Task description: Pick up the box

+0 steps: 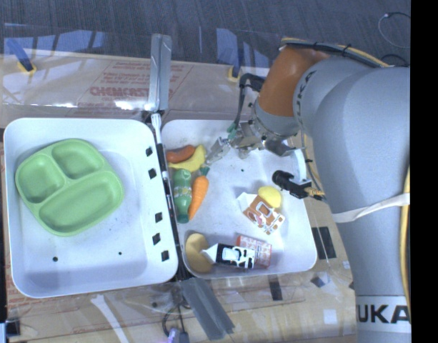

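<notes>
The box, orange and white, is seen lying in the right bin, just beside a yellow lemon and toward the near-right of the gripper. The gripper is held over the bin's far end, well apart from the box. Nothing is seen gripped; how far the fingers are spread cannot be told.

Box: small carton, white with orange and brown print. Lies flat and tilted diagonally on the right bin's floor, right of centre. A yellow lemon-like item touches its upper right edge. Not gripped.
</notes>
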Controlling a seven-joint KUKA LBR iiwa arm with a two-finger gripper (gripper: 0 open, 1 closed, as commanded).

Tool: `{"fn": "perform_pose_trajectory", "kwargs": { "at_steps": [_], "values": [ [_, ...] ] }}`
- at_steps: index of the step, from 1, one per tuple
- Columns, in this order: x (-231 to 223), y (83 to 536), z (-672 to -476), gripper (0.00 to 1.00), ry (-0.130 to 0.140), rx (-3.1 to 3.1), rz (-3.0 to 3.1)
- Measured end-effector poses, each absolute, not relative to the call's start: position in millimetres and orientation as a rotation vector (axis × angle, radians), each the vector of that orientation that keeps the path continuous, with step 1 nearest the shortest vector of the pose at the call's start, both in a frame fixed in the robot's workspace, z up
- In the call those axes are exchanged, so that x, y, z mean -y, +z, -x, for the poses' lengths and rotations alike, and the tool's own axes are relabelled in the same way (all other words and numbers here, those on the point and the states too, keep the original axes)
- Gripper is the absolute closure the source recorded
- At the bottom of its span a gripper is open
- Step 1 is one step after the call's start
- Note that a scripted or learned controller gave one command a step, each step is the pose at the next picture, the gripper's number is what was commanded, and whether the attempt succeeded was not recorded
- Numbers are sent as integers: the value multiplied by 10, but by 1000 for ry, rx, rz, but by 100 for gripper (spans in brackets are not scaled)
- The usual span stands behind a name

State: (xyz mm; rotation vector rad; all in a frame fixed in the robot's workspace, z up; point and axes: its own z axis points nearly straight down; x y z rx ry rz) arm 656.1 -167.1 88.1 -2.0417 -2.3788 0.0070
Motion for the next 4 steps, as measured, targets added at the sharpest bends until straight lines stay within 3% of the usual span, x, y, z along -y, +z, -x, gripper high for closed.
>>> {"fn": "perform_pose_trajectory", "kwargs": {
  "at_steps": [1,2,3,4],
  "values": [
    [1667,946,-6559,100,12,2380,2033],
    [1667,946,-6559,0,12,2380,2032],
    [1395,881,-6560,0,8,2360,2063],
    [1710,875,-6344,0,10,2195,2235]
  ]
}}
